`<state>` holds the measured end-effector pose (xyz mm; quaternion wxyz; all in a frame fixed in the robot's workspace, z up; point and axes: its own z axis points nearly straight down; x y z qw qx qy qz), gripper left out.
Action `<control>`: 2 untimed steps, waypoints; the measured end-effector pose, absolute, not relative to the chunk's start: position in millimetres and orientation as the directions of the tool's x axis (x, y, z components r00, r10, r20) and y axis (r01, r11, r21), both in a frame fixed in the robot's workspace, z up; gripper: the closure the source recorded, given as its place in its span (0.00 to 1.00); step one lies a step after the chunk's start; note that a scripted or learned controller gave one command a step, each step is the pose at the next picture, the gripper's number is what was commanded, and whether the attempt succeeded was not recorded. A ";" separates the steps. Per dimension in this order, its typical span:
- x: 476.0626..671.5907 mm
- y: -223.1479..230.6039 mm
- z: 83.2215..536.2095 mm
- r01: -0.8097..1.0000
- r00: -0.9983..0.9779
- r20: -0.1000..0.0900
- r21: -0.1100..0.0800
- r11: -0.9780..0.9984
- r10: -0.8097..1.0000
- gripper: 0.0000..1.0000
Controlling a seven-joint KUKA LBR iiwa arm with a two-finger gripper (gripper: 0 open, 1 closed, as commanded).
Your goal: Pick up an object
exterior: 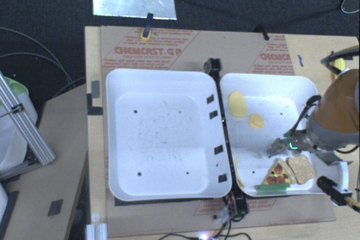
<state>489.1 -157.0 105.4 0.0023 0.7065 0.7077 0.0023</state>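
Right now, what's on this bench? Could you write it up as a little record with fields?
Left bin: white, shallow
Right bin: holds toy food
Larger yellow piece: near the right bin's upper left
Smaller yellow piece: just right of and below it
Pizza slice: at the front wall
Bread slice: right of the pizza
Gripper: low over the right bin, above the pizza

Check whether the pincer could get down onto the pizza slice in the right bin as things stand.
Probably yes. The pincer hangs inside the right bin, just above the pizza slice, with bare bin floor between them. The bread slice lies close beside the pizza, which may crowd one side of a grasp.
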 end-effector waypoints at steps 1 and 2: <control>490.3 -157.2 116.1 1.000 -0.002 0.000 0.010 0.002 1.000 1.00; 490.2 -157.1 115.8 1.000 -0.002 0.000 0.009 0.002 1.000 0.00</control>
